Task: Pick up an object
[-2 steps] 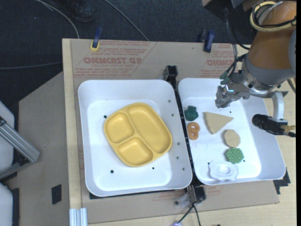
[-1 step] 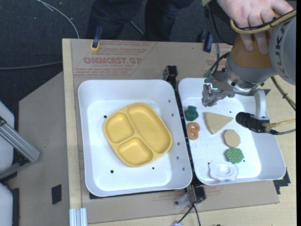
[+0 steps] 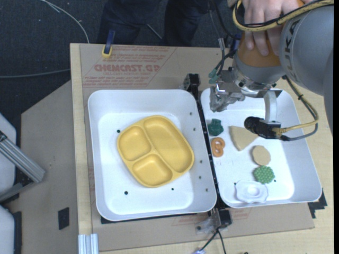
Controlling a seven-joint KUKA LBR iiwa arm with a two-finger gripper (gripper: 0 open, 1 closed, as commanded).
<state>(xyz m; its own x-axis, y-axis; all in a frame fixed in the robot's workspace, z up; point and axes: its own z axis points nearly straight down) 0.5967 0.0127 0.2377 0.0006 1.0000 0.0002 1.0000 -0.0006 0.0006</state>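
Observation:
My gripper (image 3: pixel 219 102) hangs over the far left corner of the right bin (image 3: pixel 296 142), below the arm's orange band. Just in front of it lies a small dark green piece (image 3: pixel 214 126), with a gap between the two. An orange ring (image 3: pixel 217 146) sits nearer along the bin's left wall. A tan wedge (image 3: pixel 240 137), a tan round biscuit (image 3: pixel 260 155), a knobbly green disc (image 3: pixel 264 174) and a white lump (image 3: pixel 250 191) lie further in. Nothing hangs from the gripper.
A yellow divided plate (image 3: pixel 154 150) lies in the left bin (image 3: pixel 100 142). A person's hand (image 3: pixel 267 4) rests on the arm at the top right. A black cable connector (image 3: pixel 260 127) hangs over the right bin beside the tan wedge.

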